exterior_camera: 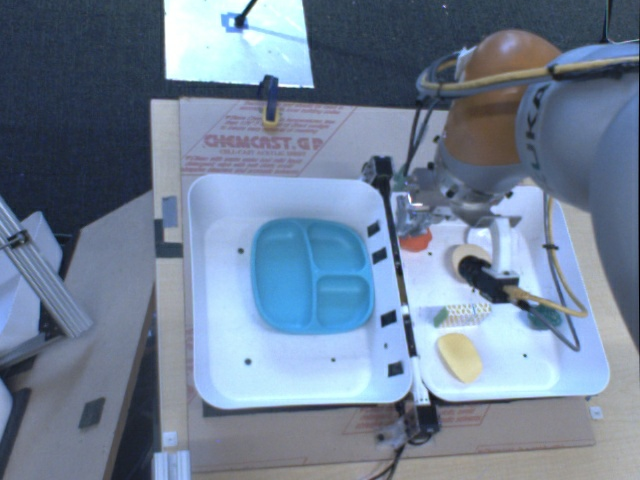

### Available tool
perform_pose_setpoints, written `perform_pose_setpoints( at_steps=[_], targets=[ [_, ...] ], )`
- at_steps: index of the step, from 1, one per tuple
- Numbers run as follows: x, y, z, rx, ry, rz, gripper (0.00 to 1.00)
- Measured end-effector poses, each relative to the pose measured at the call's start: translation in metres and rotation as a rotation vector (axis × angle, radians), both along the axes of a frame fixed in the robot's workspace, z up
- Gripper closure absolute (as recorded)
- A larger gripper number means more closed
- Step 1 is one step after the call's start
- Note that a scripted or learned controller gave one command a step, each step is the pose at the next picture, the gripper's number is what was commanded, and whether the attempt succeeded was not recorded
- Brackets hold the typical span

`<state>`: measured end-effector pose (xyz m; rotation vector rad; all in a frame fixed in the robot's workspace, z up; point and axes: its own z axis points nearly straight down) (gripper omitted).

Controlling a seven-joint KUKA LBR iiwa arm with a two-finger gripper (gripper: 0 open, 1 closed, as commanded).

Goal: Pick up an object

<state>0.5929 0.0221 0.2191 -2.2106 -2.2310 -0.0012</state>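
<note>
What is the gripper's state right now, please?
Gripper: cannot be told whether open or closed; it sits at a red thing near the left wall of the right bin.

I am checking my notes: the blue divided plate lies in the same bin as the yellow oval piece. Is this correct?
Not quite. The camera view shows the blue divided plate in the left-hand bin, while the yellow oval piece lies in the right-hand bin. They are in different bins.
</note>
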Motion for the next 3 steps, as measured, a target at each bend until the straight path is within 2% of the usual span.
perform_pose_setpoints(
  at_steps=[2, 3],
  targets=[
    [-0.027, 0.087, 0.001, 0.001, 0.000, 0.000, 1.00],
    [-0.027, 0.084, 0.001, -0.001, 0.000, -0.005, 0.00]
  ],
)
